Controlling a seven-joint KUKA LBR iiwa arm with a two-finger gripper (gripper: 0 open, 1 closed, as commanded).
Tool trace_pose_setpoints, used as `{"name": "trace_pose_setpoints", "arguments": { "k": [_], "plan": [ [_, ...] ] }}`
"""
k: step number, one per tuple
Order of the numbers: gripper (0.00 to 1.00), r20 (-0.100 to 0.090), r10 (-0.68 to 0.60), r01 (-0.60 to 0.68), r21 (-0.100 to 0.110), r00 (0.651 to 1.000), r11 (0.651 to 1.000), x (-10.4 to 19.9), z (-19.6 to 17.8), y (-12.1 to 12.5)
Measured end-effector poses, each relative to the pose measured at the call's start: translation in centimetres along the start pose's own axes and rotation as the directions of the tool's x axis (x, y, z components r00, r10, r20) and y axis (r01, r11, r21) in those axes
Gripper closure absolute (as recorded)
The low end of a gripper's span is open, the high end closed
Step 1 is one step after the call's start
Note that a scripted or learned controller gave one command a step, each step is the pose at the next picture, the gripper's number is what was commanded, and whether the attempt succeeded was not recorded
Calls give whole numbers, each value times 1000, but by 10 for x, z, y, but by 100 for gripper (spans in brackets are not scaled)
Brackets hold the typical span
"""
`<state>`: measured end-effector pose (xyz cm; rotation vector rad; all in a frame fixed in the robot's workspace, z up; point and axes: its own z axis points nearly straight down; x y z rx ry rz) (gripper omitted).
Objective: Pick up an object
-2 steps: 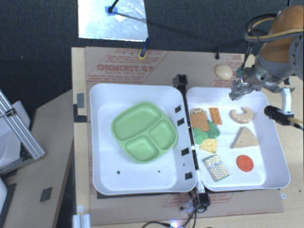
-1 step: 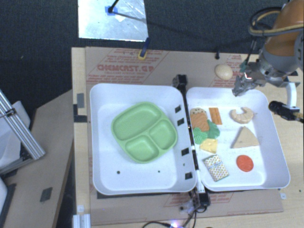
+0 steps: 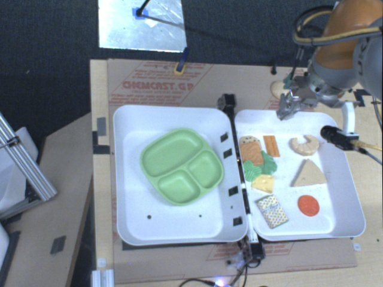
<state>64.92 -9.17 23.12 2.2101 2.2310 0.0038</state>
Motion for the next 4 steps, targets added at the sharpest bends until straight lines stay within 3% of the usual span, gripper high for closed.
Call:
{"name": "trace_pose_setpoints", "arguments": {
  "k": [1,3,4],
  "plan": [
    [100,-1,-1,1,0,1000,1000,54,-9,-10],
    [100,-2,0,0,2,1000,1000,163,17,-23],
    [100,-1,0,0,3,1000,1000,200,16,-34]
  ]
}}
